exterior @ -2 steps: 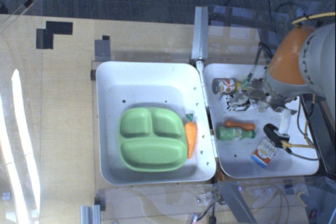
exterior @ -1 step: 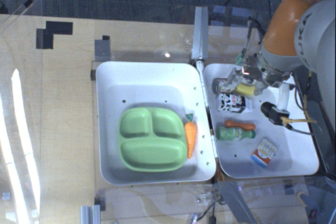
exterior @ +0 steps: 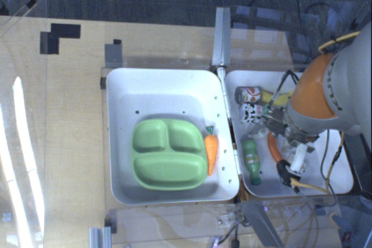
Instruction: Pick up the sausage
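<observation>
The sausage (exterior: 272,148), a short orange-red link, lies in the right bin (exterior: 343,183) near its middle, just right of a green bottle (exterior: 251,160). My gripper (exterior: 285,135) hangs over the middle of that bin, directly above and slightly right of the sausage. The grey wrist with its orange band (exterior: 311,96) covers much of the bin's right half. The gripper body hides part of the sausage's upper end. I cannot see whether it touches the sausage.
A red-and-white can (exterior: 250,94), a cow-patterned carton (exterior: 251,114) and a yellow item (exterior: 280,101) sit at the right bin's back. The left bin (exterior: 157,81) holds a green divided plate (exterior: 168,154) and a carrot (exterior: 210,151). Cables trail near the bin's front right.
</observation>
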Robot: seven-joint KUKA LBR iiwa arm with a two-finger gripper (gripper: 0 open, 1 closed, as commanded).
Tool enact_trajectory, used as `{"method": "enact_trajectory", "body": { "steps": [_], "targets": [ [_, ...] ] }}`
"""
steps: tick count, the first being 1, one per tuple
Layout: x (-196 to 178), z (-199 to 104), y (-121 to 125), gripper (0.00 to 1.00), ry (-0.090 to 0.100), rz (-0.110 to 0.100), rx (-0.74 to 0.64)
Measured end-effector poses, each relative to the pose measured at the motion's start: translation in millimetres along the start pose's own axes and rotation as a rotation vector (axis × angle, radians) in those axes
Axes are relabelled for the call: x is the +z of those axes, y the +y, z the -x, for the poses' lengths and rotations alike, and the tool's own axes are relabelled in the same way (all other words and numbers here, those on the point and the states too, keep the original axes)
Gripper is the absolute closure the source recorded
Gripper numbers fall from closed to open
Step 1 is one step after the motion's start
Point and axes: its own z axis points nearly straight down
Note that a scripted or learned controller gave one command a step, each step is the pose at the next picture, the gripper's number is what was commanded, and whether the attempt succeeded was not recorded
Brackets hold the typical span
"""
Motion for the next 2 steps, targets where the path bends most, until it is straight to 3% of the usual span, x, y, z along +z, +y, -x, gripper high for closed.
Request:
{"method": "enact_trajectory", "body": {
  "steps": [1, 2],
  "targets": [
    [-12, -2, 3, 1.00, 0.003, 0.007, -0.001],
    [-132, -60, 0, 1.00, -0.002, -0.001, -0.050]
  ]
}}
